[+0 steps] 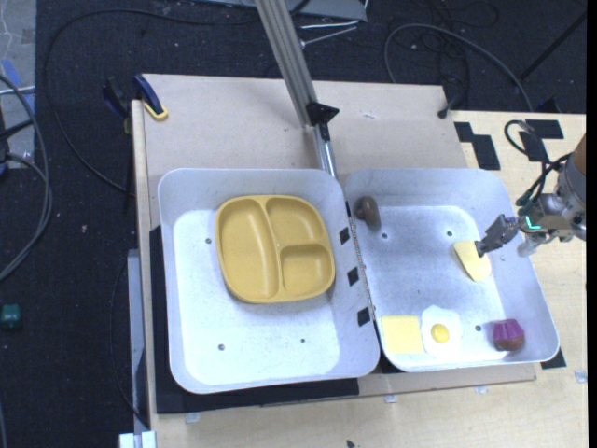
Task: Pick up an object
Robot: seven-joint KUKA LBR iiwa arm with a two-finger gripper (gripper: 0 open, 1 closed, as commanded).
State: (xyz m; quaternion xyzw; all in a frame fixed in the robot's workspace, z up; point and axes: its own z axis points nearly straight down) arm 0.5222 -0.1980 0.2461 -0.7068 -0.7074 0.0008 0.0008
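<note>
Gripper at right bin's right rim, fingers spread apart, holding nothing; pale yellow wedge-shaped piece lies flat just beside fingertip.

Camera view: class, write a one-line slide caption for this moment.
Gripper hovers by a yellow piece in the right bin; a divided yellow plate sits in the left bin.

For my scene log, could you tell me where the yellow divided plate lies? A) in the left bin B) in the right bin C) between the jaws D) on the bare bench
A: the yellow divided plate lies flat inside the left bin.
</note>
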